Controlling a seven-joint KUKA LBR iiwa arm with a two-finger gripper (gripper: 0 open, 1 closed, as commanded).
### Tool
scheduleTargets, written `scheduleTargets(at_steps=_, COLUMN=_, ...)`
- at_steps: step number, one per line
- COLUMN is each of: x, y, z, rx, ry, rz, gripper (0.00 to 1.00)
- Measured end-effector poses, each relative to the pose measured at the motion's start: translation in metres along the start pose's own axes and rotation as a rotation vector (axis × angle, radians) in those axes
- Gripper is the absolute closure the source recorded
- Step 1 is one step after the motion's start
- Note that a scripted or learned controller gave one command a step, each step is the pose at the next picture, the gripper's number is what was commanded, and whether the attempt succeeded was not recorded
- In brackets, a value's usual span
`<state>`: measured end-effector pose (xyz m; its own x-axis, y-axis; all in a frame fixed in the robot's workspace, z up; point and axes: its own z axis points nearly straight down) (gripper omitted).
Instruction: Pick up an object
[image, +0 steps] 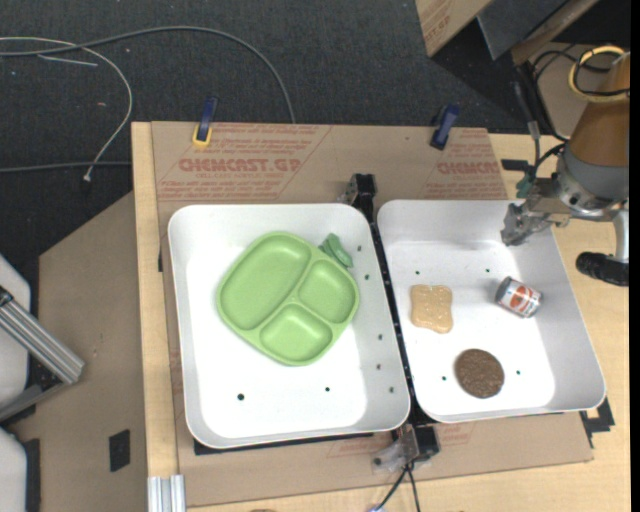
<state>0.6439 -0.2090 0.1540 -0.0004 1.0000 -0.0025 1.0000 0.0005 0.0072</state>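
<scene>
In the right bin (560, 390) lie a small red and white can (518, 297) on its side, a pale tan toast-shaped piece (432, 307) and a round brown cookie-like disc (480, 372). My gripper (522, 222) hangs over the far right rim of that bin, above and beyond the can, with nothing seen between its fingers. The left bin (210, 400) holds a green divided plate (288, 297) with a small dark green object (338, 250) at the plate's upper right edge.
Both bins rest on a cardboard sheet (250, 160) held by two blue clamps (206, 118) at the back. A black latch (361, 188) sits between the bins at the far side. Cables run over the dark floor behind.
</scene>
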Motion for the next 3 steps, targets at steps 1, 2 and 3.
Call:
scheduleTargets(at_steps=1, x=-0.001, y=0.002, z=-0.066, rx=-0.003, ry=-0.001, rz=-0.001, gripper=1.00)
scheduleTargets(at_steps=2, x=-0.002, y=0.003, z=-0.083, rx=0.002, ry=0.001, rz=-0.001, gripper=1.00)
scheduleTargets(at_steps=3, x=0.052, y=-0.009, z=-0.089, rx=0.008, ry=0.006, rz=-0.005, gripper=1.00)
